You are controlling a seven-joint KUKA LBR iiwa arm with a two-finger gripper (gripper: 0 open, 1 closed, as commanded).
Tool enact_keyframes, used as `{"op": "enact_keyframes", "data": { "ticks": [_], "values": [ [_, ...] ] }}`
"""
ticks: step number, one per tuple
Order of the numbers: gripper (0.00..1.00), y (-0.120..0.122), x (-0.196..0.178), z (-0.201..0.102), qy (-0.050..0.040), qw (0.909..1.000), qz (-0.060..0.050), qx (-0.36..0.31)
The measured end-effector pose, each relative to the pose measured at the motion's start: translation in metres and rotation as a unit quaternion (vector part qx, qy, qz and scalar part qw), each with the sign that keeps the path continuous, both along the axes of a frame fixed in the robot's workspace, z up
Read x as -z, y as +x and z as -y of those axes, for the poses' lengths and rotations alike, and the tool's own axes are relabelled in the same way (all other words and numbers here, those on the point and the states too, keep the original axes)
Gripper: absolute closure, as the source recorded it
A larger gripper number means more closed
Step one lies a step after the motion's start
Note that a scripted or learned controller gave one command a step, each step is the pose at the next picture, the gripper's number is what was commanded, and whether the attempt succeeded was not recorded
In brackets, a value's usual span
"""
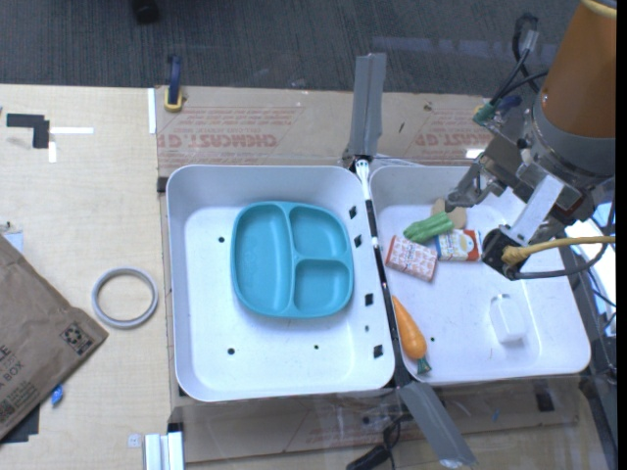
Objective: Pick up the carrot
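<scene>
– So, where is the carrot (pixel 409 333)?
– In the right bin (pixel 549 352), along its left wall at the near left corner. The orange body points far and the green top lies toward the near rim. Only the bin touches it.
– What lies closest?
– A red and white packet (pixel 411 258), farther in along the same wall and apart from the carrot. Just right of the packet is a small carton (pixel 458 245), and I cannot tell whether the two touch. On the far side of both lies a green toy vegetable (pixel 428 228). A white object (pixel 507 319), hard to make out against the bin floor, lies right of the carrot, well apart.
– And the pincer?
– The pincer (pixel 463 200) hangs over the far part of the right bin, just beyond the green vegetable and well apart from the carrot. I cannot tell whether it is apart or together. The arm (pixel 588 76) comes in from the far right, with its orange band uppermost.
– The other bin?
– The left bin (pixel 206 352) holds a teal plate (pixel 292 259) with three compartments, flat in the middle. A grey post (pixel 368 106) stands at the far end between the bins. On the counter (pixel 78 194) to the left lie a tape ring (pixel 97 298) and, at the near left edge, a brown box (pixel 34 326). A blue clamp (pixel 173 81) sits at the far left corner of the cardboard sheet (pixel 265 130).
</scene>
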State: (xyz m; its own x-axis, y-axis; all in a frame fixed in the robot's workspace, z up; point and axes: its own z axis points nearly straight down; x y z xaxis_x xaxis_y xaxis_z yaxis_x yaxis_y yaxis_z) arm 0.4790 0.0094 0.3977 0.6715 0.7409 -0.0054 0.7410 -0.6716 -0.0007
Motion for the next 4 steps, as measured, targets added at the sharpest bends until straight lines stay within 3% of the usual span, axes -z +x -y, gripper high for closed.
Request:
{"op": "enact_keyframes", "data": {
  "ticks": [1,2,3,4],
  "values": [
    [0.00,-0.002,0.193,-0.023,0.0009,1.0000,-0.002,0.008],
    [0.00,-0.001,0.176,-0.031,0.0007,0.9968,0.000,0.080],
    [0.00,0.000,0.071,0.032,-0.0011,0.9664,0.001,0.257],
    [0.00,-0.001,0.127,0.022,-0.0006,0.9718,-0.001,0.236]
  ]
}}
